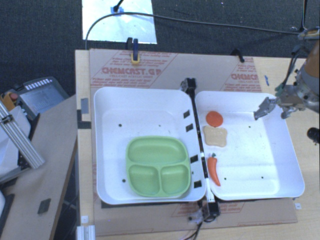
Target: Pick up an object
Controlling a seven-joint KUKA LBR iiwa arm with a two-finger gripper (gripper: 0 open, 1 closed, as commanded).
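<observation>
Gripper (272, 108) positioned over the upper right part of the right bin (280, 184), near its far rim. Fingers (262, 109) spread apart, nothing between them. Suspended from the grey arm entering at the right edge, above the bin's right wall.

Left of the gripper, well apart, against the bin's left wall: round orange-red piece (214, 118), uppermost. Just below it, nearly touching: beige slice-shaped piece (215, 136). Further toward the near edge: orange carrot (214, 170) with green top, lying lengthwise along the divider. Bare white floor between gripper and these three items, with no obstruction. Remaining floor of right bin marked by small dark dots.

Left bin (110, 109) adjoining, joined along a dark clipped seam. In its near right portion: green divided plate (159, 166), three compartments, lying flat.

Beneath both bins: cardboard sheet (165, 69) with red lettering, clamped at the far edge by a yellow-and-black clamp (134, 51). Beyond it: reflective panel (119, 14) and black cable (200, 21) on dark carpet. At far left: grey device (42, 96) and aluminium rail (20, 139).
</observation>
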